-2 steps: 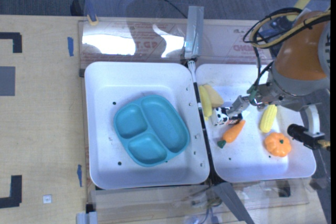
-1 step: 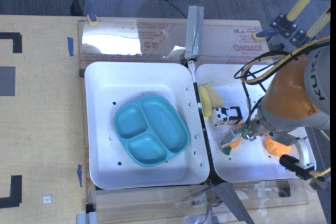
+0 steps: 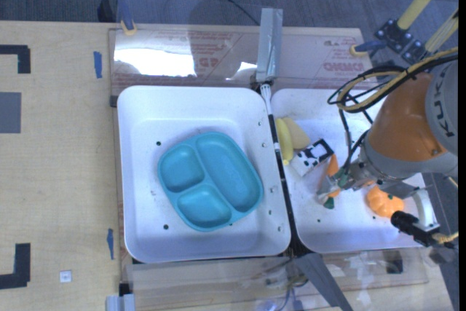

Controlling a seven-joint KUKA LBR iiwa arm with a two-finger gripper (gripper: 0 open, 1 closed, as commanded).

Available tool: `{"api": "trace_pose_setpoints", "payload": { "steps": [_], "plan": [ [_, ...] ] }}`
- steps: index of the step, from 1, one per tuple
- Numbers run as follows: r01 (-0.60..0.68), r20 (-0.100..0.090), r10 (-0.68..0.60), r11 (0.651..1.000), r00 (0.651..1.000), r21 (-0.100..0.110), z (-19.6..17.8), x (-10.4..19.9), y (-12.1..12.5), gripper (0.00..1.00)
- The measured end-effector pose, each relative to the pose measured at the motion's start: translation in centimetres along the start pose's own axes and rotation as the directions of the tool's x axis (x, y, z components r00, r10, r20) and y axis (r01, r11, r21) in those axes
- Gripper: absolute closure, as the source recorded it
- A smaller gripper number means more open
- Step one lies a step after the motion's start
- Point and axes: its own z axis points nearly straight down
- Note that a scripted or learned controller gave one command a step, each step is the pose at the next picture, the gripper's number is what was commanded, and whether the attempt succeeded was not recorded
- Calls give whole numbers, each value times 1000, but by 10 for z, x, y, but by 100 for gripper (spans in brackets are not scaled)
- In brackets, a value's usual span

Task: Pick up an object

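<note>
An orange toy (image 3: 381,202) lies in the right bin (image 3: 306,229) beside my tool (image 3: 336,187), which sits low over a carrot-like piece (image 3: 331,170); whether it's clamped, I cannot tell.

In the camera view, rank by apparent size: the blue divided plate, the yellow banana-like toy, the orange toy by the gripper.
1. blue divided plate, clearly largest.
2. yellow banana-like toy and orange toy: look alike in size, and the arm partly covers the orange one, so unranked.

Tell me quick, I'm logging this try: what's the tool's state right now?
Tool: low in the right bin, down at a small orange and green object; whether it is open, closed or holding anything cannot be told.
</note>
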Motion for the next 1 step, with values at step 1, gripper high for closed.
{"api": "trace_pose_setpoints", "payload": {
  "steps": [1],
  "plan": [
    [-474,-1,474,880,880,9,-136,12,3,100]
  ]
}}
